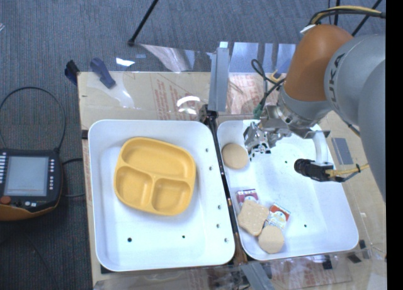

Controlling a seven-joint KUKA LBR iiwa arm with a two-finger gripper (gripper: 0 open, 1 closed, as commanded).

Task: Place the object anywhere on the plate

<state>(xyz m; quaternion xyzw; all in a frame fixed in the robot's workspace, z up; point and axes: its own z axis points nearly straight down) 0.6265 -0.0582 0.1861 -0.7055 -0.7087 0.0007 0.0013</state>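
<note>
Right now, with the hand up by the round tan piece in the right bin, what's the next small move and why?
Probably a short shift left and down over the round tan piece. The hand sits just right of it, nothing is visibly held, and the yellow plate in the left bin has nothing on it, so a grasp seems to come first.

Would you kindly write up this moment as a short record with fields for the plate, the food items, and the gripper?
plate: yellow, three compartments, in the left bin, nothing on it
left bin: white, holds the plate
round bun: right bin, near its left wall
other food: biscuits and small packets clustered at the right bin's front
gripper: above the right bin, just right of the round bun
task state: nothing placed on the plate yet
</note>
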